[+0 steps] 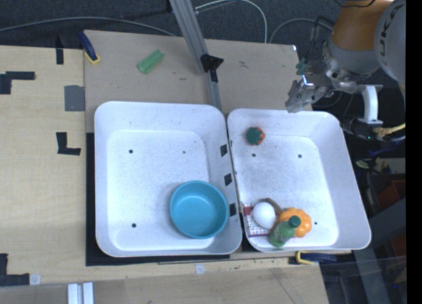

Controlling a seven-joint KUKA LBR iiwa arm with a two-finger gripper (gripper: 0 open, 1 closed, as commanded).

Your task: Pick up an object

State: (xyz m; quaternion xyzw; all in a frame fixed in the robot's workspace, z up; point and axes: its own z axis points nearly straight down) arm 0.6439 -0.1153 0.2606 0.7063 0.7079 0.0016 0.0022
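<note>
My gripper (300, 95) hangs over the far rim of the right bin (343, 164), near its back right corner, with nothing seen in it. A small green and red ball (254, 136) lies alone near the back left of that bin, left of and below the gripper. At the bin's front left corner a white egg (264, 215), an orange fruit-like toy (298, 222) and a green piece (282, 234) are bunched together. A blue bowl (198, 208) sits upright at the front right of the left bin (119, 164).
A grey slanted pole (190, 22) runs down to the gap between the bins. A green block (150, 61) and a blue-yellow clamp (89, 49) lie on the bench behind the left bin. Cables hang beside the arm at the right.
</note>
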